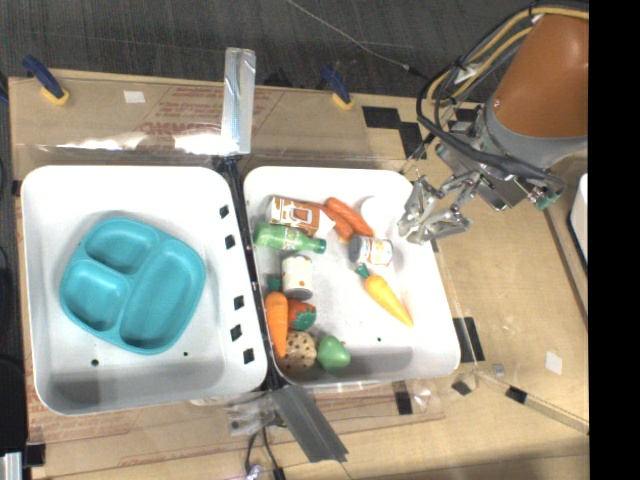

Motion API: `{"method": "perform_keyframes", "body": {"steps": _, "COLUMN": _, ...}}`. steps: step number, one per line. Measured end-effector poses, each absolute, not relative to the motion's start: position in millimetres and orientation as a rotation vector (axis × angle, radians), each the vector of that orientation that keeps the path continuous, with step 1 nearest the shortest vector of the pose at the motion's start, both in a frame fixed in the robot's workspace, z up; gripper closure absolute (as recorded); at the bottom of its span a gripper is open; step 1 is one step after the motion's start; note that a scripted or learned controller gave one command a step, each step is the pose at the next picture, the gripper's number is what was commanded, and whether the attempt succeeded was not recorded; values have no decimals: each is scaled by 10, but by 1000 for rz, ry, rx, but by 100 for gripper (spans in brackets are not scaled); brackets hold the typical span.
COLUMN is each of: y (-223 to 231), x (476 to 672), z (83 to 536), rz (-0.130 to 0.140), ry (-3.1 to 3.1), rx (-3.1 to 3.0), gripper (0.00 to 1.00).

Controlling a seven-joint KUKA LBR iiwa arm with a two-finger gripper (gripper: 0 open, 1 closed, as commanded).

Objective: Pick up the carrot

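Two carrots lie in the right bin (425, 323). One carrot (386, 297) is yellow-orange with a green top and rests right of centre, pointing toward the front right. A second, deeper orange carrot (276, 314) lies along the bin's left wall. My gripper (427, 228) hangs over the bin's right rim, up and to the right of the yellow-orange carrot. Its fingers are spread with nothing between them.
The right bin also holds an orange carton (293, 213), a green bottle (287, 238), an orange-red pepper (345, 216), a small can (373, 252), a white jar (297, 274), a strawberry (304, 315), a cookie (298, 345) and a green fruit (333, 352). A teal divided plate (133, 283) sits in the left bin (40, 208).
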State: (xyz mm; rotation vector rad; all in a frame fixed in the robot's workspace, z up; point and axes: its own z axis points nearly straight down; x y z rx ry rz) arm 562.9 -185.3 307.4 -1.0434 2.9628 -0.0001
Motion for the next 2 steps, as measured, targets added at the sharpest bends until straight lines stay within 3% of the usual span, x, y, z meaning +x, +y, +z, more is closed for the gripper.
{"method": "perform_keyframes", "body": {"steps": 1, "y": -1949, "x": 5277, "z": 2689, "rz": 3, "ry": 2558, "rx": -1824, "gripper": 100}}
{"method": "perform_keyframes", "body": {"steps": 2, "y": -1195, "x": 5299, "z": 2426, "rz": 4, "ry": 2151, "rx": -2289, "gripper": 100}}
